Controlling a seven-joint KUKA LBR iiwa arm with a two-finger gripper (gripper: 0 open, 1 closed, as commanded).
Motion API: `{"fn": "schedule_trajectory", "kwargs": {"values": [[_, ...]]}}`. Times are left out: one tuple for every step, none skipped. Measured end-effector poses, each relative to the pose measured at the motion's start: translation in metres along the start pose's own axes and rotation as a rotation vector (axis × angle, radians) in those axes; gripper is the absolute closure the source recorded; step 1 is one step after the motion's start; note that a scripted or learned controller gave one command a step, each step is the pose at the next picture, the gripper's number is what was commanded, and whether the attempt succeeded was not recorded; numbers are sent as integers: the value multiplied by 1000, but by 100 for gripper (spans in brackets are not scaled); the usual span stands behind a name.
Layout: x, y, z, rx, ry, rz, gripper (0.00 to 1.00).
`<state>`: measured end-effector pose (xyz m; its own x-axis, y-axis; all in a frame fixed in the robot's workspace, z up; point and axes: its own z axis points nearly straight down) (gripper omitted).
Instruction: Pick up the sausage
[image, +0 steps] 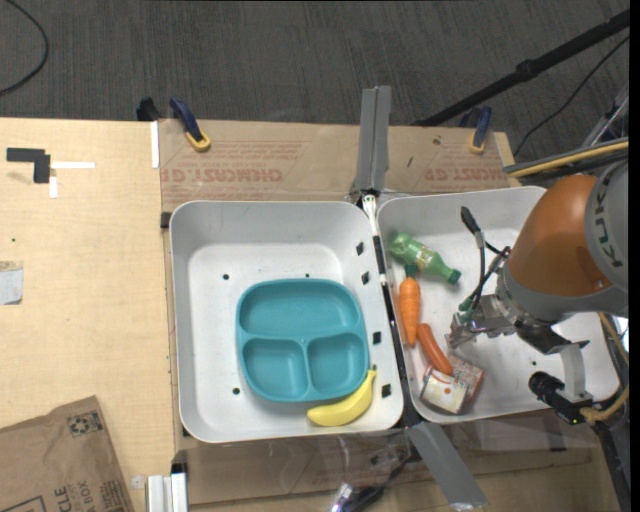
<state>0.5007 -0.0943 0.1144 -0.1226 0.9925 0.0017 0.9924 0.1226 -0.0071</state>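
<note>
So the thin reddish-orange sausage (434, 350) is sitting in the right-hand shallow white bin (520, 205), close to its left wall. It's just below the orange carrot with the green top (409, 305) and its lower end touches, or nearly touches, the small red-and-white packaged item (452, 388).

From my end the two-finger gripper (472, 328) hangs just beside the sausage on its right. Honestly I can't tell how wide it's spread at this angle, and I see nothing in it.

My guess on handling: light, a bit squishy, smooth skin, so it'll probably roll or squirt out if I pinch near a tip. I'd grab it mid-length, squeezing across the narrow width.

Its long axis runs diagonally, upper end toward the carrot, lower end toward the near right and the package. The green plastic bottle (424, 257) is further back, well out of the way.
</note>
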Motion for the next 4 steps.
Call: {"fn": "schedule_trajectory", "kwargs": {"values": [[0,-13,14,-32,-8,-60,0],[0,0,17,-14,5,98,0],[1,7,17,-13,12,319,0],[-39,-16,13,-32,13,379,0]]}}
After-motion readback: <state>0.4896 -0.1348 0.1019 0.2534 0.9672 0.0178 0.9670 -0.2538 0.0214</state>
